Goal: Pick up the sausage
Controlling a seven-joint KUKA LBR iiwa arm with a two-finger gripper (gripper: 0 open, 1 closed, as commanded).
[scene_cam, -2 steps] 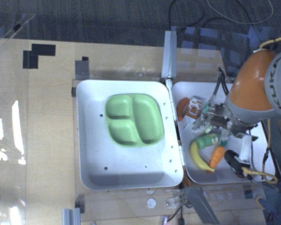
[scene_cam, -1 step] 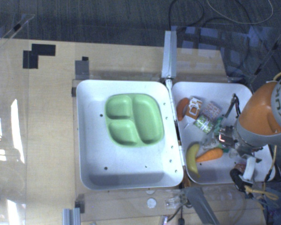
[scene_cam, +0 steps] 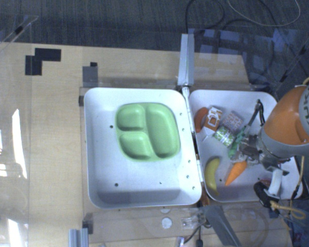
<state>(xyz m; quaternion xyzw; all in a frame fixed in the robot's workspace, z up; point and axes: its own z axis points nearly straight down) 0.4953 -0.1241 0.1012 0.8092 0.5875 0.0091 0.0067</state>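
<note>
Hovering over the right bin [scene_cam: 268, 99], the gripper [scene_cam: 245, 149] sits just above the carrot [scene_cam: 235, 173]; finger state cannot be told. Sausage [scene_cam: 200, 120] lies at that bin's left wall, beside the carton [scene_cam: 212, 121].

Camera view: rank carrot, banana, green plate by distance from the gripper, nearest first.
From the gripper:
1. Carrot, right bin, just below it.
2. Banana, right bin's lower left, beyond the carrot.
3. Green plate, left bin, farthest.

sausage [scene_cam: 200, 120] | reddish-brown | right bin, upper-left, against dividing wall
</note>
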